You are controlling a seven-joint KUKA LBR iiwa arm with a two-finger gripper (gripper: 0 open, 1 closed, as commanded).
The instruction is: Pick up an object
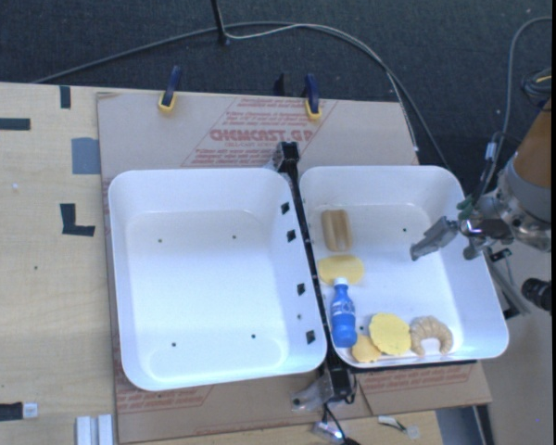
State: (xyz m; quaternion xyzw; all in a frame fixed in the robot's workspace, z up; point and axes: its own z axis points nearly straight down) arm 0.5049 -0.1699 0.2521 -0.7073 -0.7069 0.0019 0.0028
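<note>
You had the right bin (398, 188) as your biggest target, the gripper (437, 239) hanging over its right side, whether open or closed I couldn't tell; the blue bottle (342, 315) lay by the divider, likely light, rigid, slick, so grasp mid-body; the croissant (431, 334) looked awkward

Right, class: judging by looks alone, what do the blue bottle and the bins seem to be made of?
Blue bottle: probably glossy plastic, given its saturated blue body and white cap. Bins: likely thin moulded plastic, smooth and white with rounded corners and a soft sheen.
</note>
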